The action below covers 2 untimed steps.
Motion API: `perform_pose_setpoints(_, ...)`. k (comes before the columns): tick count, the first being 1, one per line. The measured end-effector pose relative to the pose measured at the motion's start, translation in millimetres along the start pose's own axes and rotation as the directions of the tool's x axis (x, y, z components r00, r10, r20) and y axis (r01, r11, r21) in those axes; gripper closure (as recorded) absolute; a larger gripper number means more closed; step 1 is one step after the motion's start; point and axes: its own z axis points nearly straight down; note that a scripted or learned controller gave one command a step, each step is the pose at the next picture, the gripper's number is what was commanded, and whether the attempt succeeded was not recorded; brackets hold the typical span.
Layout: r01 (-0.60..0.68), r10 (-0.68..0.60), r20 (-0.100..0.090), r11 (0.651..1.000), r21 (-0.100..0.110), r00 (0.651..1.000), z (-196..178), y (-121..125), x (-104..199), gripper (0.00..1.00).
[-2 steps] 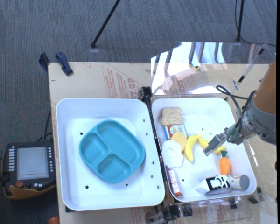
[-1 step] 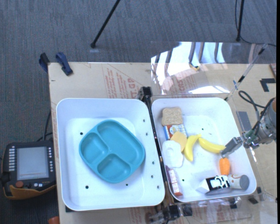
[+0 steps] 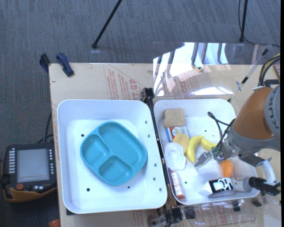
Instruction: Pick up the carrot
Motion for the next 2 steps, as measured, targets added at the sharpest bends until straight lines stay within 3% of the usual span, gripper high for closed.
perform_pose_setpoints(1, 0.006, -0.005, 0.004, 1.000, -0.007, 1.000, -14.0, 3.4, -0.6, 1.00)
perform_pose_setpoints(2, -0.084, 0.084, 0.007, 0.996, -0.015, 0.996, -77.4, -1.3, 50.1, 1.00)
